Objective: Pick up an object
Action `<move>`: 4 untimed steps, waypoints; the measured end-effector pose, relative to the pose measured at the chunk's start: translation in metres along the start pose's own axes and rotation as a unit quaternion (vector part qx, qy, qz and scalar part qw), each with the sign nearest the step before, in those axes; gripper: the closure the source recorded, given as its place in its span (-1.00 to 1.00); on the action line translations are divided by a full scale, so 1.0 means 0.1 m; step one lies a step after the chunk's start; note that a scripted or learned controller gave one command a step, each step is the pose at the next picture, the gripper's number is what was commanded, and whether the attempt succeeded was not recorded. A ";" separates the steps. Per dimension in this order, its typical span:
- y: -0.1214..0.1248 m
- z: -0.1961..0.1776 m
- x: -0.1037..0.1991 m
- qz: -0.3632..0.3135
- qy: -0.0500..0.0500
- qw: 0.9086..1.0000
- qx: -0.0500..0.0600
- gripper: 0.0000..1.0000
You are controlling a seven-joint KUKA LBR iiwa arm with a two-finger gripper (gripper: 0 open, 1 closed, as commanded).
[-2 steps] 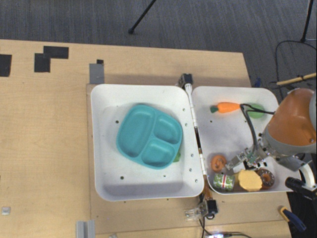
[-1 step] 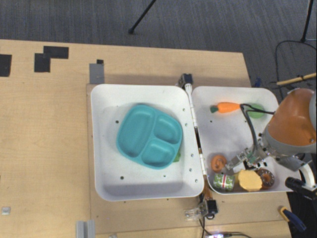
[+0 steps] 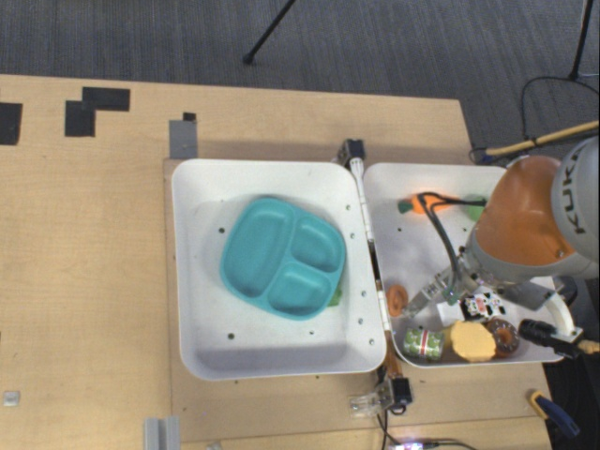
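the arm's hand [image 3: 448,292] hangs low in the right bin [image 3: 394,204]; how its grip stands, i cannot tell. just near it lie a yellow object [image 3: 473,341] and a green one [image 3: 422,343]. a teal tray [image 3: 284,257] fills the left bin [image 3: 187,251] on the desk [image 3: 84,279].

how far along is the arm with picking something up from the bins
Done: the arm has reached into the right bin, its gripper low over the cluttered near corner. In hand: nothing visibly held. The yellow object, the green can and the small orange piece all lie on the bin floor. Left: gripping one item and lifting it. The teal tray sits untouched in the left bin.
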State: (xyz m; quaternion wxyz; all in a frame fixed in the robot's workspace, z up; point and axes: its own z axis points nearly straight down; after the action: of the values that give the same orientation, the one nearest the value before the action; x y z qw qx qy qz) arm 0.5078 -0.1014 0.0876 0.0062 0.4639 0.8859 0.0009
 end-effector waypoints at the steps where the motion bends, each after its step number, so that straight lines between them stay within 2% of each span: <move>1: 0.60 0.01 -0.33 -0.042 0.002 0.999 0.000 -1.00; 2: 0.97 -0.06 -0.79 0.077 0.003 0.997 0.002 -1.00; 3: 1.25 0.07 -0.86 0.150 0.018 0.988 0.026 -1.00; 4: 1.28 0.07 -0.89 0.254 0.012 0.967 0.016 -1.00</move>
State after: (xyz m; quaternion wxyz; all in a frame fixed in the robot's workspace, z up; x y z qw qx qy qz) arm 0.6639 -0.1020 0.0829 -0.0123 0.6739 0.7387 -0.0064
